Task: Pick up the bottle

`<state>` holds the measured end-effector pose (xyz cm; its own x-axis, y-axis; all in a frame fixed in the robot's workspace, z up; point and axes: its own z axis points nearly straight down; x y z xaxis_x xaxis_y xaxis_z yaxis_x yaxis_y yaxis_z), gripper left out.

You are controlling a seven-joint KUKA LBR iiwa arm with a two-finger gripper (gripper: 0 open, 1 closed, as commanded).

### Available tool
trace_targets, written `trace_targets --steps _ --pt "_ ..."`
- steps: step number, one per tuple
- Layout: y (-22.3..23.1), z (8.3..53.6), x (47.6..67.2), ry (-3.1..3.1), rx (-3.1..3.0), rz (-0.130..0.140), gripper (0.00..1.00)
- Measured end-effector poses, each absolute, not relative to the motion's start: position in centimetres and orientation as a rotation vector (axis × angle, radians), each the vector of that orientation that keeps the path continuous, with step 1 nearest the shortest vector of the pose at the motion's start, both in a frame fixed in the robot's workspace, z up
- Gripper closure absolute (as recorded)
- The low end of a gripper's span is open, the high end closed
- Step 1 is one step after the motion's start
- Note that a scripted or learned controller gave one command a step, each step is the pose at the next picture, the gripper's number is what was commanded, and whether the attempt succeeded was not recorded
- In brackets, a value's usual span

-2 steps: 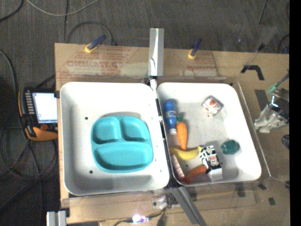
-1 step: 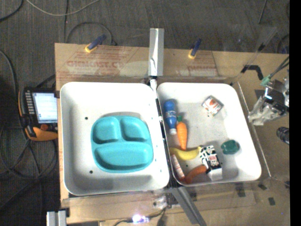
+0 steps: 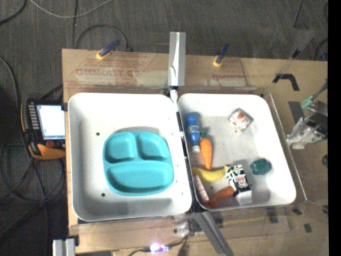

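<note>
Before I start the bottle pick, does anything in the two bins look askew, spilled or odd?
Nothing spilled or broken. The bottle lies on its side against the right bin's left wall, with the carrot and banana crowded just below it. The teal tray sits slightly skewed in the left bin.

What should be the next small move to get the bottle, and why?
Probably bring the gripper left over the right bin, above the bottle. It sits outside the bin's right edge, while the bottle lies by the left wall, just above the carrot.
</note>
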<state>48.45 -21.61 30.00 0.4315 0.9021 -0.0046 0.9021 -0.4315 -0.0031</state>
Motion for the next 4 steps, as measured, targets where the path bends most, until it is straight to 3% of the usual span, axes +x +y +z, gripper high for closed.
trace_targets --steps 1,2,4 --pt "-18.2 28.9 49.7 -1.384 -2.817 0.007 1.0" --pt "-21.5 26.5 48.4 -1.712 -2.632 0.008 1.0" --pt "-21.2 27.8 48.6 -1.715 -2.619 0.019 1.0"
